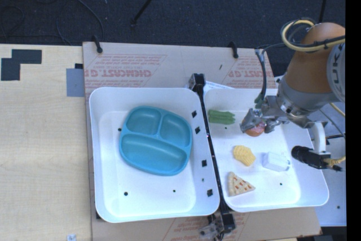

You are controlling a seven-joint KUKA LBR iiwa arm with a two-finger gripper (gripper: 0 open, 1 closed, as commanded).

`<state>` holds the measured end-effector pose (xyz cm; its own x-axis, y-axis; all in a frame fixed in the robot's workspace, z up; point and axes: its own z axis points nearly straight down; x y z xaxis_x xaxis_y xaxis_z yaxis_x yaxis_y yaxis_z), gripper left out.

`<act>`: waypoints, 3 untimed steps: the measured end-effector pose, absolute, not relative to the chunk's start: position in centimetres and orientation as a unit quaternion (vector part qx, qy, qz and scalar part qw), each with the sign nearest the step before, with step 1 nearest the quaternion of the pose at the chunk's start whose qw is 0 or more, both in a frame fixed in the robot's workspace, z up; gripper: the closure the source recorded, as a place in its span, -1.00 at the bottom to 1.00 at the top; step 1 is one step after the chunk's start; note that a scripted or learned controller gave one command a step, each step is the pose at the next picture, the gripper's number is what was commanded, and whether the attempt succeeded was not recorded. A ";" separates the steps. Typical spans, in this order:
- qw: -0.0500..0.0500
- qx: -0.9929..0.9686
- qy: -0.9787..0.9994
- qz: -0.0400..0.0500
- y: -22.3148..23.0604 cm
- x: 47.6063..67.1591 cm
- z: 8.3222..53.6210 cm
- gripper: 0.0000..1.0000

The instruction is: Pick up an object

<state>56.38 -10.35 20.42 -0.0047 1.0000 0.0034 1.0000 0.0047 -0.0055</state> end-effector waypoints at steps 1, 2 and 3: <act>0.003 -0.705 -0.709 0.000 -5.7 55.5 21.4 1.00; 0.002 -0.705 -0.709 0.000 0.0 54.9 22.5 1.00; 0.002 -0.705 -0.709 0.001 5.6 55.3 22.0 1.00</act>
